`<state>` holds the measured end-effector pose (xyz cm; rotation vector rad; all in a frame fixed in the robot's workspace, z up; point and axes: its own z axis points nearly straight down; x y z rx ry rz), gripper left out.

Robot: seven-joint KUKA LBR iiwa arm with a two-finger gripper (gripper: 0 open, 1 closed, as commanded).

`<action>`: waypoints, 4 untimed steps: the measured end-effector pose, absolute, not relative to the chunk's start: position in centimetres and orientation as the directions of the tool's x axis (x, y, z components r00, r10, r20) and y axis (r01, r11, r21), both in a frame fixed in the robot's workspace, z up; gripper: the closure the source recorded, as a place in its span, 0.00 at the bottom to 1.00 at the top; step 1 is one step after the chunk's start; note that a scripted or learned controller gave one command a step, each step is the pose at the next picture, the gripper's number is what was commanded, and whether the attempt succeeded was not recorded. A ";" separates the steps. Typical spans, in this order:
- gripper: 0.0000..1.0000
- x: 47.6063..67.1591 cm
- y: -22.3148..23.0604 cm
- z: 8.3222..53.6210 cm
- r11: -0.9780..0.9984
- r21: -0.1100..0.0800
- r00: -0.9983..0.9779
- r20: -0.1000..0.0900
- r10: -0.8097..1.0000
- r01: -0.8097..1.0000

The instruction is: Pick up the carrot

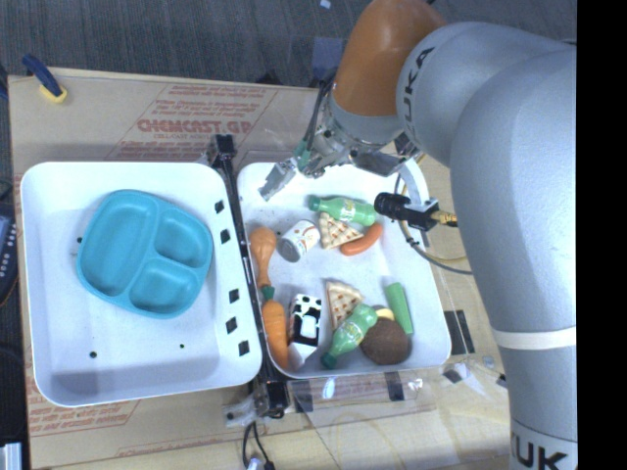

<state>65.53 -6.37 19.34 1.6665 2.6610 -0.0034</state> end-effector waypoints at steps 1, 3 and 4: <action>0.00 65.9 -2.5 27.5 0.507 0.006 -0.507 -0.003 0.862 0.862; 0.00 65.7 -2.3 40.8 0.607 0.004 -0.607 -0.005 0.795 0.795; 0.00 62.9 -10.8 34.0 0.839 -0.004 -0.839 0.001 0.544 0.544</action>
